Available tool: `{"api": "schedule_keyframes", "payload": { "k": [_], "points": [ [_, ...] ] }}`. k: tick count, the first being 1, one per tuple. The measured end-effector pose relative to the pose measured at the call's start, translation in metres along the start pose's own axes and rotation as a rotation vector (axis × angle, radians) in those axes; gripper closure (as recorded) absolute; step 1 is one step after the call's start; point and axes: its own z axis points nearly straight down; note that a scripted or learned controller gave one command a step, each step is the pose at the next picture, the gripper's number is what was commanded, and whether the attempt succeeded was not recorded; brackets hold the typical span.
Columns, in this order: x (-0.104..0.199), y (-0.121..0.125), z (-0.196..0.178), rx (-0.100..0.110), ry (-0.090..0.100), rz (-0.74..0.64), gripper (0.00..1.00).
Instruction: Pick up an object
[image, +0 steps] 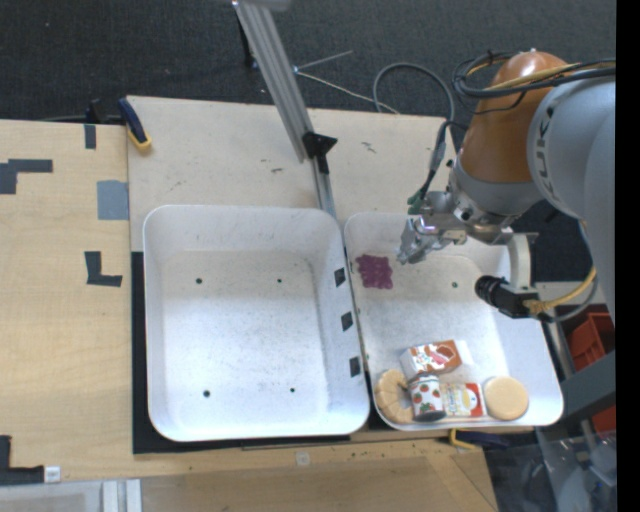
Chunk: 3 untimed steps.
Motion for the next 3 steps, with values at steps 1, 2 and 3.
{"api": "schedule_keyframes", "payload": {
  "k": [1, 2, 3],
  "points": [
    [0.044, 0.004, 0.004, 0.000, 0.000, 0.001, 1.00],
    [0.098, 0.016, -0.007, -0.002, 0.001, -0.001, 1.00],
    [0.149, 0.029, 0.006, 0.000, -0.001, 0.000, 1.00]
  ]
}}
